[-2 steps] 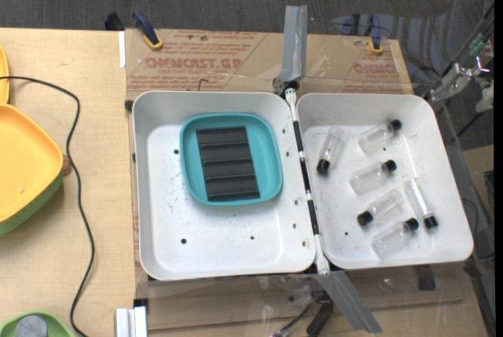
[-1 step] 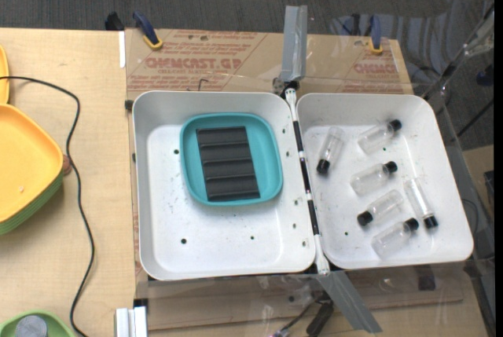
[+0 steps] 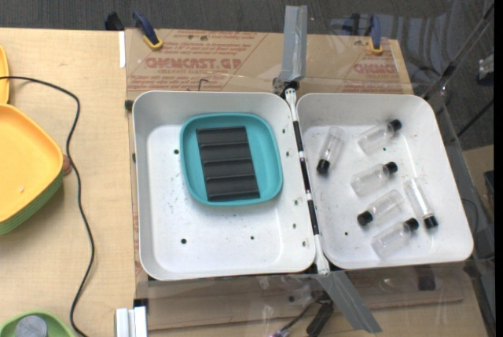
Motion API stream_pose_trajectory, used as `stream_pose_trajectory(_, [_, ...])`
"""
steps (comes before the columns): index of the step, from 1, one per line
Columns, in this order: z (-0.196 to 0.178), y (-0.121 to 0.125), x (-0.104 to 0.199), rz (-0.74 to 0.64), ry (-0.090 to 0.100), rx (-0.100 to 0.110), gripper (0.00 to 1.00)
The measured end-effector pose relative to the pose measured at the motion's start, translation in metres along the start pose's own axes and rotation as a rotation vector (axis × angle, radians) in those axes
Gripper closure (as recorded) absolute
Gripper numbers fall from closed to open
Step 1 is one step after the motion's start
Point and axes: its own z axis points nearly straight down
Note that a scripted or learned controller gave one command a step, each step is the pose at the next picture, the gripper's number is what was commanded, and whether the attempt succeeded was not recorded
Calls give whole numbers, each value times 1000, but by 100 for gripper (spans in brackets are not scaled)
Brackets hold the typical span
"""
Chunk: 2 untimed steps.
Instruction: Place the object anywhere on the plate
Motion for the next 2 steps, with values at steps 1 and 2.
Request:
stream_pose_trajectory(1, [0, -34, -6, 120, 0, 1, 0])
stream_pose_trajectory(2, [0, -60, -17, 248, 0, 1, 0])
